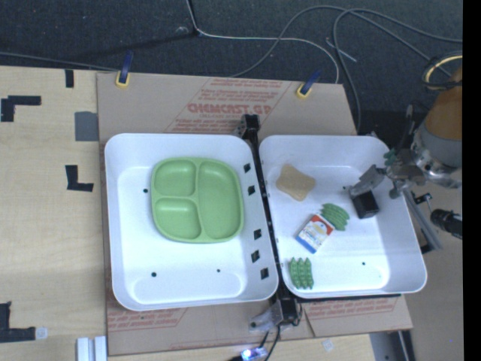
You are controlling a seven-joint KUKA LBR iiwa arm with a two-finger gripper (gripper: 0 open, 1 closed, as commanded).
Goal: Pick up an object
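Observation:
The right bin (pixel 391 277) holds a tan bread-like piece (pixel 294 182), a green leafy item (pixel 335 215), a small white, red and blue packet (pixel 314 232) and a green ridged item (pixel 301 273). My gripper (pixel 364 197) hangs over the right half of this bin, just right of the leafy item and apart from it. Nothing is visibly held in it. The grey arm (pixel 432 153) comes in over the bin's right rim.
The left bin (pixel 124 201) holds a green divided plate (pixel 198 200). A black divider (pixel 257 194) runs between the two bins. Cables (pixel 301 28) lie on the dark surface behind the bench. Bare white floor shows near the right bin's front right corner.

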